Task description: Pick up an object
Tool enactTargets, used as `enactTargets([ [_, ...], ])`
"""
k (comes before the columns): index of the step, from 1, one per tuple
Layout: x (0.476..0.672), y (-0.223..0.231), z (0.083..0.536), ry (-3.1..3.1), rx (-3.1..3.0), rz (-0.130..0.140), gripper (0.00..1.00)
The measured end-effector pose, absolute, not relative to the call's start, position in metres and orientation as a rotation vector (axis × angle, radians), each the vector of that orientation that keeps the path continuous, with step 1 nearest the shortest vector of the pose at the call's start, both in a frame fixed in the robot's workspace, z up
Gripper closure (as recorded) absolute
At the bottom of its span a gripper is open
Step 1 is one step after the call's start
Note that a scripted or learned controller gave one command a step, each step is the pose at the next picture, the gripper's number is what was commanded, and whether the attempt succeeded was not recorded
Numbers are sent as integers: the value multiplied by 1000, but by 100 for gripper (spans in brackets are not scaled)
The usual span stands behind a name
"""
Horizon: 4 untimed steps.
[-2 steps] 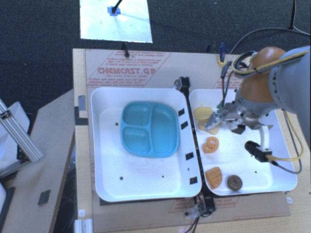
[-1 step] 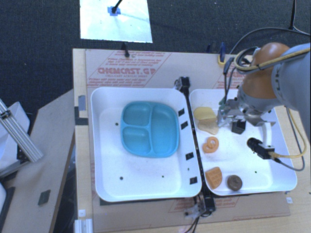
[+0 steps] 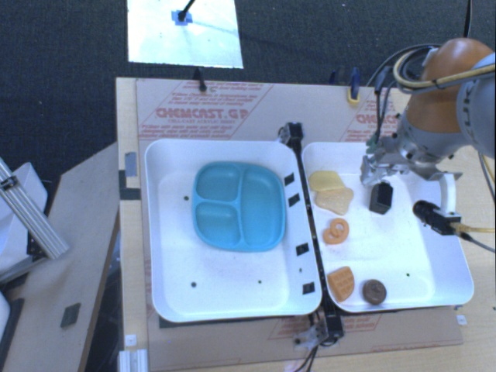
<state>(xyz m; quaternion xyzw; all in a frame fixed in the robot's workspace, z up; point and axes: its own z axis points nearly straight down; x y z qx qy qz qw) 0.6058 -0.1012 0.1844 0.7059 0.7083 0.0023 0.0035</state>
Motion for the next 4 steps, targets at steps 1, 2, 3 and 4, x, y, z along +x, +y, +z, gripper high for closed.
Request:
enactTargets([
  [1,608,-102,239,2222,2212,7,100],
  [2,598,-58,233,2232,2212,2,100],
  [3,596,5,228,2234,2210,3,100],
  [4,589,65,236,2234,2209,4,100],
])
